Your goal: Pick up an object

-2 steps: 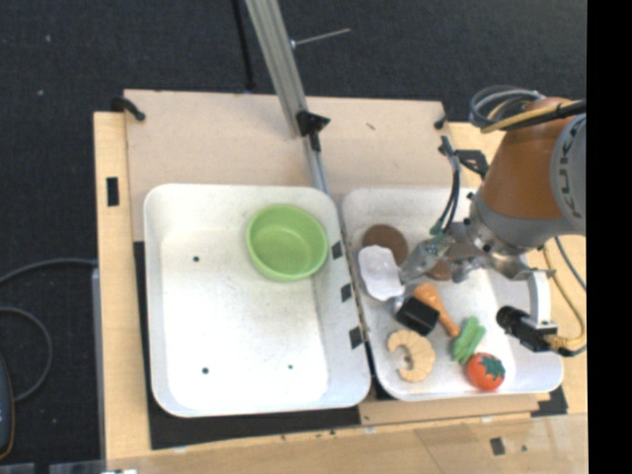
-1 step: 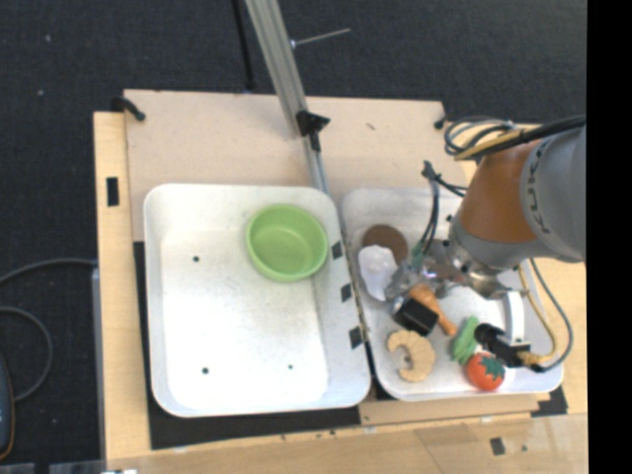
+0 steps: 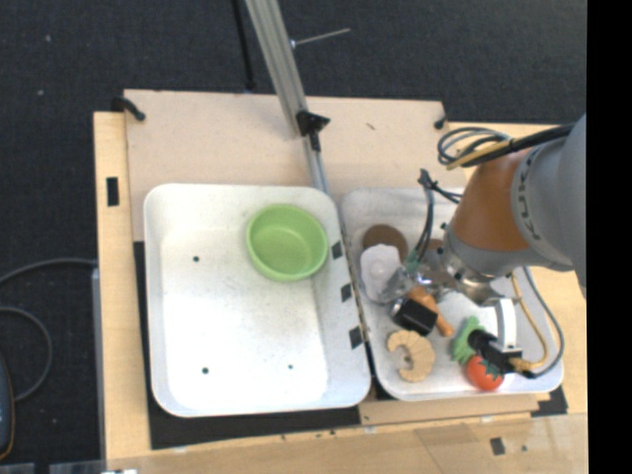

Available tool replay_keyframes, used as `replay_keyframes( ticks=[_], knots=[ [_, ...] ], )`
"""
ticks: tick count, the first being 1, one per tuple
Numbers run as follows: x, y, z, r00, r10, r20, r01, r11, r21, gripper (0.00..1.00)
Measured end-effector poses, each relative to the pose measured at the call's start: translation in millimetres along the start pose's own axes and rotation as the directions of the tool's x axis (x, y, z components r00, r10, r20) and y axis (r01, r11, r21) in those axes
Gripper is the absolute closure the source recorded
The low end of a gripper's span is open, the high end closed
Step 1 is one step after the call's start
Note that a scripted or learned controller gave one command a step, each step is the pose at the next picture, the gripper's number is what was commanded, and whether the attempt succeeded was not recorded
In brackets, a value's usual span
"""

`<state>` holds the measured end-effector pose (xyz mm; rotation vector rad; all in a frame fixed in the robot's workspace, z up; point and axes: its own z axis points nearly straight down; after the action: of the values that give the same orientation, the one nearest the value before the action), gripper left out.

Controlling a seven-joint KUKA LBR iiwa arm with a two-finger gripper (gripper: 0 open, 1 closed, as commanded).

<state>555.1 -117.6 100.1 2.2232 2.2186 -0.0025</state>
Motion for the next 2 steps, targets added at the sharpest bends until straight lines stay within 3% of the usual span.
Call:
replay_keyframes(
  ticks=[1, 2],
  knots=[
    [-0.6, 1.0, -11.2, 1.000, 0.007, -0.001, -0.007, 1.000, -0.004, 1.00],
    [-0.8, 6.1, -70.8, 1.000, -0.004, 0.000, 0.004, 1.000, -0.002, 1.00]
  ],
)
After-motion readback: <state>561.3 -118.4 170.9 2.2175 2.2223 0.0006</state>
